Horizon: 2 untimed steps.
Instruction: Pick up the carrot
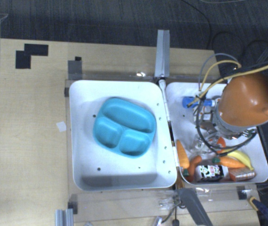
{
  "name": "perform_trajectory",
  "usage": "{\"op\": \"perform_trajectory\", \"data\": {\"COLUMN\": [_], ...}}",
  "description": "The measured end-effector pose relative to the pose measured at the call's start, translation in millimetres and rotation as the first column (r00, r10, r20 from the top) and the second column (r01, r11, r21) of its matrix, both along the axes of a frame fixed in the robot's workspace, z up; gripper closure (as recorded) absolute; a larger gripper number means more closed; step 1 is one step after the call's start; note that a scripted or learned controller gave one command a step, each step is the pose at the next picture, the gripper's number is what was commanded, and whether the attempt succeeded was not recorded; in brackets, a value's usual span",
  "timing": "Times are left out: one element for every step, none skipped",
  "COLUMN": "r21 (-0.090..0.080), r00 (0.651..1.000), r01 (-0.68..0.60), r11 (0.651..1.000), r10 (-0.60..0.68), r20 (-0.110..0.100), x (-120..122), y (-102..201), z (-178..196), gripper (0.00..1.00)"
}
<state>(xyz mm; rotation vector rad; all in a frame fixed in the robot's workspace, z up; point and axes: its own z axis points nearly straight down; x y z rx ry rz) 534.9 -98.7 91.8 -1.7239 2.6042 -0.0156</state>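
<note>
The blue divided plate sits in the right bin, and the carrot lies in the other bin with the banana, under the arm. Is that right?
Not quite. The camera view shows the blue divided plate in the left bin, not the right. The carrot does lie in the other bin, the right one, with the banana, under the arm.

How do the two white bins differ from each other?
The left bin holds one thing, a blue divided plate, lying near its middle; the right bin holds several small things crowded along its near edge, among them a carrot and a banana. The arm hangs over the right bin, not the left bin. Both are shallow, white and set side by side.
</note>
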Motion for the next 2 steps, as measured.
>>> {"op": "perform_trajectory", "data": {"r21": [0.002,0.002], "r00": [0.992,0.992], "r01": [0.122,0.123], "r11": [0.993,0.992], "r10": [-0.122,-0.123], "r20": [-0.011,-0.012], "x": [39.9,39.6], "y": [28.1,27.8], "z": [95.4,95.0], "gripper": [1.0,0.0]}}
